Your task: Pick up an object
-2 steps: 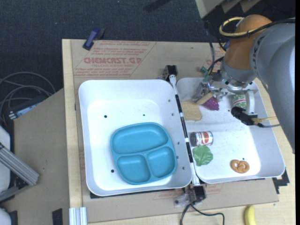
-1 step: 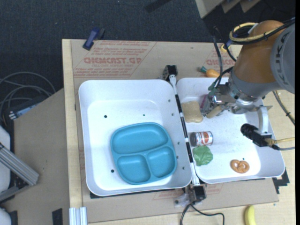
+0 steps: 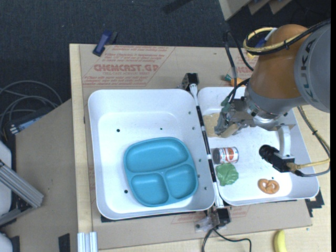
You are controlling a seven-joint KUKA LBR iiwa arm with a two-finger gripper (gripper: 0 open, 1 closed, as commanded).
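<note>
End effector (image 3: 227, 124) low over right bin (image 3: 251, 164), near can (image 3: 226, 155)

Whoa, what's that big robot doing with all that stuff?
A grey and orange robot arm is trying to pick something up. It reaches down into the right bin, over its back left corner, and I cannot tell whether it has grabbed anything. A small red can, a green leafy toy and a pretzel lie nearer the front of that bin. The left bin holds a blue divided plate.
</note>
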